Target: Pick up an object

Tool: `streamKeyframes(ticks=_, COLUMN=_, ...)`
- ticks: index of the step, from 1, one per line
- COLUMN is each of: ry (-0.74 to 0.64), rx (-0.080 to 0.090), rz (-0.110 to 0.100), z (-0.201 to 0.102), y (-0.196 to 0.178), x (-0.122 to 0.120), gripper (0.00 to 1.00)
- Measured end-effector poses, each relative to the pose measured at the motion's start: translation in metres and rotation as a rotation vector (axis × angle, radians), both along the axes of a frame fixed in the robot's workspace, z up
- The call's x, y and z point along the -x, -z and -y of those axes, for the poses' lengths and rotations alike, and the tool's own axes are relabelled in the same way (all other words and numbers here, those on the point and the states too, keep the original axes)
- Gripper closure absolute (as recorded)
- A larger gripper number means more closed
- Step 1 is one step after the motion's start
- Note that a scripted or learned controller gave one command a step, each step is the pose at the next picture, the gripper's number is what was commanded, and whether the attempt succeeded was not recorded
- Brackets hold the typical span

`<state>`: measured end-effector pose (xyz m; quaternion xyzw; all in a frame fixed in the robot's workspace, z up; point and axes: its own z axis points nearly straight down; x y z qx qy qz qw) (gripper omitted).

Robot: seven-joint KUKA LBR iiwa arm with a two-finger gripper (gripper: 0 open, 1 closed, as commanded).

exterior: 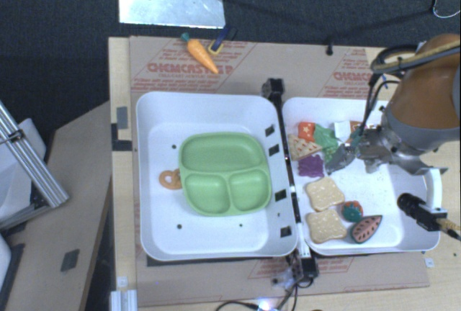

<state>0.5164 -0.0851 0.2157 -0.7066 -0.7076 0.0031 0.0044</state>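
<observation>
Two white bins occupy frame centre; gripper sits over right bin's toy food, finger state indeterminate.

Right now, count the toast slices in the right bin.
2. One toast slice lies mid-bin, below the purple piece; the other toast slice sits at the bin's near edge, left of the brown leaf-shaped piece. The arm may hide more.

I see the divided plate in the left bin, a pretzel touching its left edge, the toast slices and other toy foods in the right bin to its right, a carrot on the bench behind it
</observation>
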Motion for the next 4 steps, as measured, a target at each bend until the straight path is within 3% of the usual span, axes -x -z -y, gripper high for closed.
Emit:
streamKeyframes(ticks=1, ry=-0.002, rx=0.001, rz=0.011, z=0.000, y=-0.005, x=-0.002, gripper=0.00)
streamKeyframes(ticks=3, ry=0.000, rx=0.001, rz=0.007, z=0.005, y=0.100, x=-0.005, gripper=0.00)
streamKeyframes(ticks=4, ry=0.000, rx=0.001, rz=0.010, z=0.005, y=0.133, x=-0.006, gripper=0.00)
